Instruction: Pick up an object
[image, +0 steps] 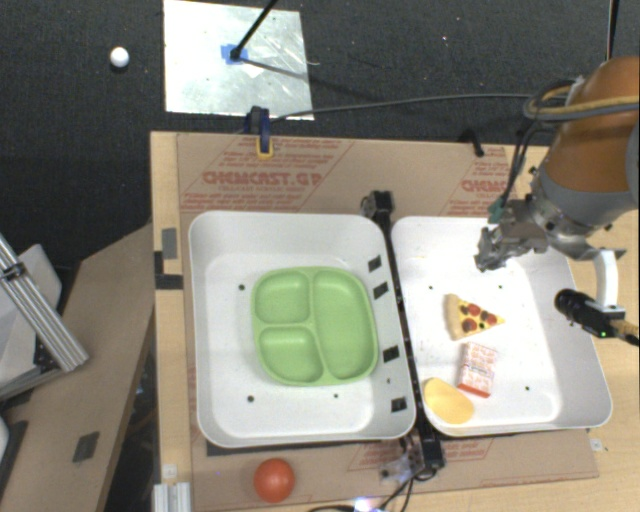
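Note:
The right white bin (570, 400) holds a toy pizza slice (470, 317), a small red and white packet (478, 368) and a yellow oval piece (448, 401) near its front edge. My gripper (492, 253) hangs over the back half of this bin, up and to the right of the pizza slice, with a gap between it and the slice. Nothing is seen in the gripper. The grey arm with its orange band (598, 130) comes in from the upper right.
The left white bin (220, 250) carries a green divided tray (314, 325). An orange-red ball (274, 479) lies on the bench in front of the left bin. A black part (590, 312) on the arm overhangs the right bin's right side.

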